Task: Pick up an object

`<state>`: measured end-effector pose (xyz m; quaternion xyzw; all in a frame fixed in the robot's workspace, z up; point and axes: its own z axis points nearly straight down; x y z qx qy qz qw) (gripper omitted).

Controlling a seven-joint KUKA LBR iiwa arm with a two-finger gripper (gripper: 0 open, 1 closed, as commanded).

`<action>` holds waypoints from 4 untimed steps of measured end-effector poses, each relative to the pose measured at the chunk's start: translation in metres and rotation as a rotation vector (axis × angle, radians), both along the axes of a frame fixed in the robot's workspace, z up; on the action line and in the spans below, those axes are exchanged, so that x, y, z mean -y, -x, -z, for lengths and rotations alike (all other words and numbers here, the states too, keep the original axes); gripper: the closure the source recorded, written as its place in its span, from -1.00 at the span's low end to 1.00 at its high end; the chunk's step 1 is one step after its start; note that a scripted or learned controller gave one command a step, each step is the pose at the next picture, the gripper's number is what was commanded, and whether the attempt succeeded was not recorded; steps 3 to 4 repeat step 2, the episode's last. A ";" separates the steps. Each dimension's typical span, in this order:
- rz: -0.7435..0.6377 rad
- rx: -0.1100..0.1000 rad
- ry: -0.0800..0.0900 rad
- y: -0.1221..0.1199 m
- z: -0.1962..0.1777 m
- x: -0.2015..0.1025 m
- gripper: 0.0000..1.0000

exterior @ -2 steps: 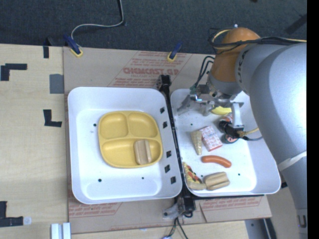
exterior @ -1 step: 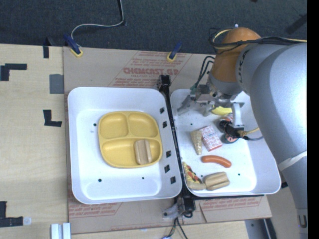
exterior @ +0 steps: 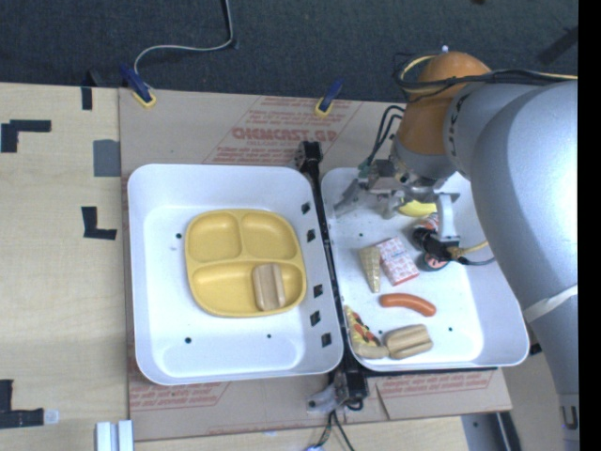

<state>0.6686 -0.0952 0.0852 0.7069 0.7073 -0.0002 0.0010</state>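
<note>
My gripper hangs over the far end of the right bin, close to its left wall. Just to its right a yellow banana-like piece peeks out from under the wrist. Nearer the front lie a pale wedge beside a small pink-and-white box, a red sausage, a tan bun and a small mixed yellow-red food piece. Nothing shows between the fingers.
The left bin holds a yellow divided plate with a tan bread-like piece in its near right compartment. A black divider runs between the bins. The large grey arm covers the right side.
</note>
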 end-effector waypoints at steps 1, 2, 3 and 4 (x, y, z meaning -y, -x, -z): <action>0.000 0.000 0.000 0.000 0.000 0.000 -1.00; 0.000 0.000 0.000 0.000 0.000 0.000 -1.00; 0.000 0.000 0.000 0.000 0.000 0.000 -1.00; 0.000 0.000 0.000 0.000 0.000 0.000 -1.00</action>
